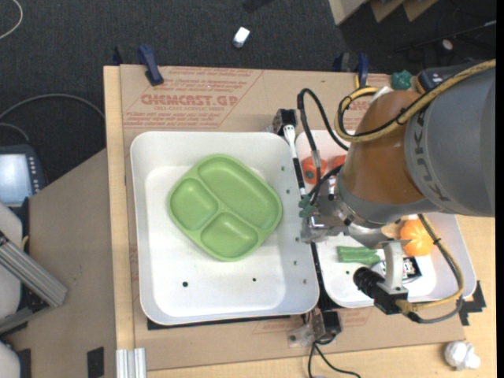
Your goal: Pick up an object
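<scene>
So nothing is lifted yet — the grey arm with its orange band (386, 160) hangs over the right white bin (453, 286), where a small green piece (358, 253) and an orange lump (415, 239) lie at about five o'clock of the wrist. Gripper (315, 219) state: can't tell. A green divided plastic plate (225, 206) sits in the left white bin (150, 235).

Fixed above the tabletop (197, 93), looking down at a slant on two white bins side by side. Set far enough back to take in the whole left bin (150, 211), the cardboard sheet beneath, and strips of dark carpet (118, 14) along the top and left. Close enough to read the red lettering printed on the cardboard. Faces so that the arm (425, 156) enters from the right and looms large, covering much of the right bin (465, 270). Just one viewpoint, with no second angle to overlap.
</scene>
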{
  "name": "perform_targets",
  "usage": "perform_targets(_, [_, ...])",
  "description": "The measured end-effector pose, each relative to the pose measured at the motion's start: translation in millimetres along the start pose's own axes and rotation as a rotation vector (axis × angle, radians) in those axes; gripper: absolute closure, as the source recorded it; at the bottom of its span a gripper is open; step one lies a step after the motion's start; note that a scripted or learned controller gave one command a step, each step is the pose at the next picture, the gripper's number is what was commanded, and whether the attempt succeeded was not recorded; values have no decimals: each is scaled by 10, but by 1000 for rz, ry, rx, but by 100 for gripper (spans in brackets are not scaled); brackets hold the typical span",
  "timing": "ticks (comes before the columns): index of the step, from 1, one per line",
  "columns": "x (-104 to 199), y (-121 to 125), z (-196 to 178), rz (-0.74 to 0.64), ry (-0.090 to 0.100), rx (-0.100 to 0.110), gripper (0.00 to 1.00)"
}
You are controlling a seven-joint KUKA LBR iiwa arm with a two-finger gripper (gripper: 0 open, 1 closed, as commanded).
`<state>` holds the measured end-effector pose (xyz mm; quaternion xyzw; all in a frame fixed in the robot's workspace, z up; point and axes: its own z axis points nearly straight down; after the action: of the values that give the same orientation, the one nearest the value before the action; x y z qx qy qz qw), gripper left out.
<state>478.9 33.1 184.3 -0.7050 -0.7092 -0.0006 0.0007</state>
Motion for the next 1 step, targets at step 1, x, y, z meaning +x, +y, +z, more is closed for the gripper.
perform_targets(1, [522,19,-1386,-3,2,-15,100])
